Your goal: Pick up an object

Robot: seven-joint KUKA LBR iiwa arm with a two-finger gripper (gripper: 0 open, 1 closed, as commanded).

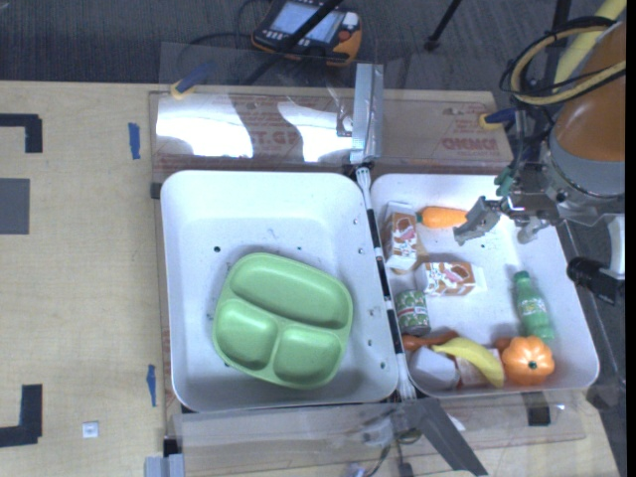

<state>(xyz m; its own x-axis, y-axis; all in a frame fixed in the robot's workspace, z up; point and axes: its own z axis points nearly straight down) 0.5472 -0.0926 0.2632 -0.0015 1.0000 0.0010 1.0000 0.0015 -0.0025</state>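
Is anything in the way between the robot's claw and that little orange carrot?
Nothing visible is. The gripper hangs over the right bin, just right of the carrot, with bare white bin floor around it. The nearest other thing, a small snack packet, lies on the carrot's far side.

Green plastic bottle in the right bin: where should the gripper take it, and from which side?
Probably around the middle of the green plastic bottle, coming straight down, fingers closing across its narrow width. It lies flat, its long axis running roughly front to back, with bare bin floor on both long sides; only the orange round fruit crowds its lower end.
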